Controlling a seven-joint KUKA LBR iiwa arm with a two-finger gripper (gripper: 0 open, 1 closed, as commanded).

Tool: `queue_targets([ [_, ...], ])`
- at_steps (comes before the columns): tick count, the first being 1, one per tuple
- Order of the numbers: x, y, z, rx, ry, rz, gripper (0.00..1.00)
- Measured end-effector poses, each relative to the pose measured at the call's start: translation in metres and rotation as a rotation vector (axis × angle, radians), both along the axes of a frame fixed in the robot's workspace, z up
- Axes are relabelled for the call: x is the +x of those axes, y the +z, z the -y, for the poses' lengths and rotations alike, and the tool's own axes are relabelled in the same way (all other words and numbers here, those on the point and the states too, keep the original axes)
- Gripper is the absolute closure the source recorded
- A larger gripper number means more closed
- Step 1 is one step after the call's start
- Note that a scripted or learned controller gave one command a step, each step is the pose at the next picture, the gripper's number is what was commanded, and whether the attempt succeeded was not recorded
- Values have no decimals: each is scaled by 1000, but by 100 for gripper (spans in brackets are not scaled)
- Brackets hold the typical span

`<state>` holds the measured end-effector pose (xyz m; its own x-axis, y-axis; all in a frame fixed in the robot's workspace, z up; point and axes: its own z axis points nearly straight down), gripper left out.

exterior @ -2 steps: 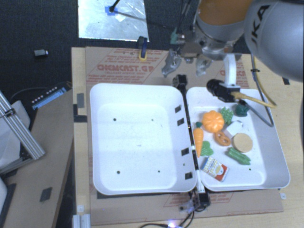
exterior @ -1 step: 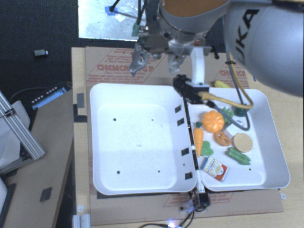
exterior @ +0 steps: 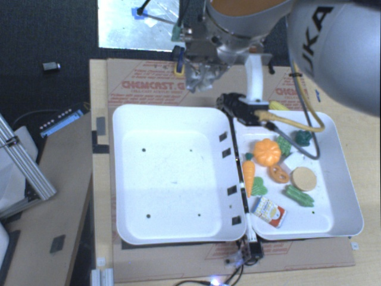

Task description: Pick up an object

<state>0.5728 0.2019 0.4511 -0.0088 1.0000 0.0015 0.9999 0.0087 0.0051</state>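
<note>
The right bin (exterior: 339, 159) holds several toy foods. Among them are an orange pumpkin (exterior: 267, 151), a carrot (exterior: 249, 173) by the divider and a beige round disc (exterior: 304, 179). A green pod (exterior: 298, 195) and a small printed packet (exterior: 268, 211) lie nearer the front. A teal piece (exterior: 302, 137) and a yellow piece (exterior: 277, 106) lie at the back. My gripper (exterior: 200, 78) hangs high over the cardboard behind the left bin (exterior: 128, 159), well apart from all the toys, with nothing seen in it.
The arm's big grey body fills the top right and covers the right bin's back corner. An orange slice (exterior: 278, 173) and a green leafy piece (exterior: 259, 187) sit mid-bin. Black clips (exterior: 229, 171) line the divider between the bins.
</note>
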Motion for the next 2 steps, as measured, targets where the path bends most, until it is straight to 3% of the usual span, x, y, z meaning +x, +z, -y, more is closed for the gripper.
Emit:
queue_targets([
  [1,63,49,-21,0,-3,5,100],
  [2,97,87,-33,0,-3,3,100],
])
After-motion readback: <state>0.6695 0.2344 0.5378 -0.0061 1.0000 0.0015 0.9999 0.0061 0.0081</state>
